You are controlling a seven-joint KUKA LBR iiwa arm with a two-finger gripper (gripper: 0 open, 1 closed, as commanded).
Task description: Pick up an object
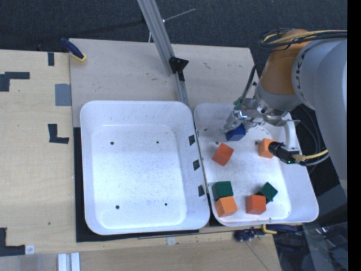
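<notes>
The end effector hangs low over the right bin, the blue block just beneath it, likely the target; whether it is clamped on the block, I cannot tell. Orange and green blocks lie scattered nearby, the left bin sits alongside on the pale wooden counter.

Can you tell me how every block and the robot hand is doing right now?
Gripper: low in right bin, at blue block.
Blue block: tilted, under the gripper.
Orange blocks: four, lying loose.
Green blocks: two, lying loose.
Right bin: holds all blocks.
</notes>
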